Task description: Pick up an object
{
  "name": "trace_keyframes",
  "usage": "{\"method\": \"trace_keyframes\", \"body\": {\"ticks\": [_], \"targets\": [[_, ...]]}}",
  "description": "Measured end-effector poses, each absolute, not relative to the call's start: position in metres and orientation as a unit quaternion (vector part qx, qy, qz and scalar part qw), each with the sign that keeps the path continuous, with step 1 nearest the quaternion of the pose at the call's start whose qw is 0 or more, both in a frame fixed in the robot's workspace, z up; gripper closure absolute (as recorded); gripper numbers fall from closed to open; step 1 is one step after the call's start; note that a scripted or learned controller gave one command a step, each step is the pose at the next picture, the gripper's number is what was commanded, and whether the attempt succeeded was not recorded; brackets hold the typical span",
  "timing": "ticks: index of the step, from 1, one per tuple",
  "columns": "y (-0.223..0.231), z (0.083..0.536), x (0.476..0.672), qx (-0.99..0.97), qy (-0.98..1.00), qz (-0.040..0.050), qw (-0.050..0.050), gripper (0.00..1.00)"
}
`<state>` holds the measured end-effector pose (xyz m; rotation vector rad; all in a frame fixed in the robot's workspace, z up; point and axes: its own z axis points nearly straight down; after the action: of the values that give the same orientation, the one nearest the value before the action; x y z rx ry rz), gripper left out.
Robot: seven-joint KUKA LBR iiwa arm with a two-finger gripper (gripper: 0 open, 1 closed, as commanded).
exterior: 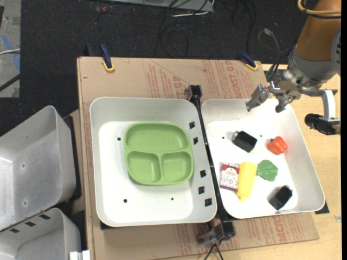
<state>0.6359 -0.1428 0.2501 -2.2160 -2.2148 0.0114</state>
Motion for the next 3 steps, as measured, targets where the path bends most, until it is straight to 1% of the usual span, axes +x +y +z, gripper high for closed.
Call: {"method": "trace_keyframes", "body": {"ticks": [1,2,3], "targets": [[-0.143,0.257,0.638,-0.707,-0.708,0.0001,-0.001,0.0],[-0.142,0.204,0.648,-0.706,-0.708,0.0016,0.002,0.0],[-0.136,0.159,0.649,-0.706,-0.708,0.0015,0.002,0.0]]}}
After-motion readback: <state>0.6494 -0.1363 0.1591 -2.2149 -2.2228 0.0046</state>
